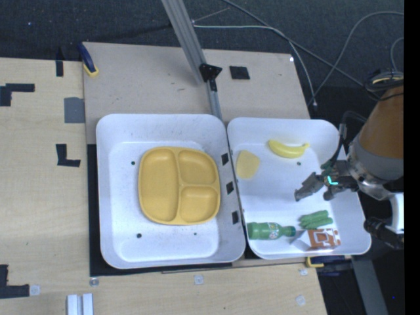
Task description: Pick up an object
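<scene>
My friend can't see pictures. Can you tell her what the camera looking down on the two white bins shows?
A robot gripper hangs over the right bin, above bare floor between a banana, a pale yellow piece, a green bottle, a green toy and a small carton. The left bin holds a yellow divided plate.

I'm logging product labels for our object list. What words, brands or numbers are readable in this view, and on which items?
No text is readable in this view.
green bottle: it has a pale label band, too small and blurred to read.
orange and white packet: printed front, but the marks are too blurred to read.
yellow divided plate, banana and green pickle-like toy: no markings visible.
</scene>
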Available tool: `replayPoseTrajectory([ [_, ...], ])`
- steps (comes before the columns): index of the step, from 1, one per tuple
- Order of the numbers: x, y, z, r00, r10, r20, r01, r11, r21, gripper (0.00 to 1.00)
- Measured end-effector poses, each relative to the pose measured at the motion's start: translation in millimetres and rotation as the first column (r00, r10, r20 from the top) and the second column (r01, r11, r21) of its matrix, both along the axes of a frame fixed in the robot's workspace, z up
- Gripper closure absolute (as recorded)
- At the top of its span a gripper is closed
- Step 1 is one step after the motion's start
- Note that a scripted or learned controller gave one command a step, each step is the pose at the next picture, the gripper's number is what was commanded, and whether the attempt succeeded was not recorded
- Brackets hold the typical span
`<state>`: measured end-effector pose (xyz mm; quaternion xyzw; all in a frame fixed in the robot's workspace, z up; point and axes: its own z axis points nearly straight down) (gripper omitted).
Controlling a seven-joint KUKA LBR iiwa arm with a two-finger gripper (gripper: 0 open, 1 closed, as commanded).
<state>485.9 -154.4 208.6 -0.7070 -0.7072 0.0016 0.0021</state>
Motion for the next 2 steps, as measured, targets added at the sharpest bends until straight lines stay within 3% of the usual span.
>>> replayPoseTrajectory([
  [1,0.7,-0.1,0.8,1.0,0.0,0.002,0.0,1.0,0.0,0.0],
  [2,2.9,-8.6,-49.7,1.0,-0.001,-0.001,0.001,1.0,0.0,0.0],
])
